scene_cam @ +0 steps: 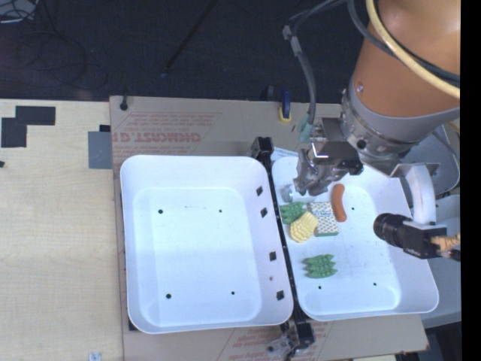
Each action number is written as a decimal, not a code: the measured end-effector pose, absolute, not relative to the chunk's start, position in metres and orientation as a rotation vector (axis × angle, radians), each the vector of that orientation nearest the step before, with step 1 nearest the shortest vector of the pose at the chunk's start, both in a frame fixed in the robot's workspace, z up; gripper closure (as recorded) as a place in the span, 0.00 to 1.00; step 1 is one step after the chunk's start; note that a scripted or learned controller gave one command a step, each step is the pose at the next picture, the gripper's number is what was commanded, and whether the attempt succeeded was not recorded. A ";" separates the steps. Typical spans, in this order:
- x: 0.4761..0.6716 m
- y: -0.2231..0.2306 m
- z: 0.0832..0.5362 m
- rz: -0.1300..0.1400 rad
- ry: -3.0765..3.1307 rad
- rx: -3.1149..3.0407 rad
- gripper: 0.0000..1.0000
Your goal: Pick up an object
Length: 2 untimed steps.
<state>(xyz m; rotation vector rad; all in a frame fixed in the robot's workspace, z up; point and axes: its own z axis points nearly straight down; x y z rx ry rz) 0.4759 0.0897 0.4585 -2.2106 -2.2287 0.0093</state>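
We're hanging the claw point(304, 189) low over the right bin point(421, 295), at about 10 o'clock from that bin's centre, just above a small cluster of toy food. Can't tell from this angle whether the claw is spread or pinched; wrist hardware is blocking it, and we're seeing nothing clamped in it.

Candidates, all in the right bin's left half:
- yellow corn piece point(303, 227), touching a green leafy piece point(291, 212) at its 11 o'clock and a flat checkered piece point(325, 221) at its 3 o'clock. Long axis is running roughly 1 to 7 o'clock.
- orange-red sausage point(340, 202), long axis close to 12–6, lying just beside the checkered piece.
- green pea pod point(319, 266), alone at 6 o'clock from the cluster, long axis about 3–9, slightly tilted.

Handling, as we're judging it: all look like light, rigid moulded plastic, likely smooth and a bit slippery, not fragile. We're favouring a pinch across the short axis at mid-length. The pea pod is looking easiest, being clear of its neighbours. The sausage is rounded, so it could roll or squirt out. The corn is crowded on both sides.

The left bin point(143, 201) is sitting alongside on the worktop point(52, 239).
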 end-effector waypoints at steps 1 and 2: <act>0.476 0.090 0.468 0.014 -2.235 -2.202 1.00; 0.476 0.091 0.477 0.019 -2.242 -2.191 1.00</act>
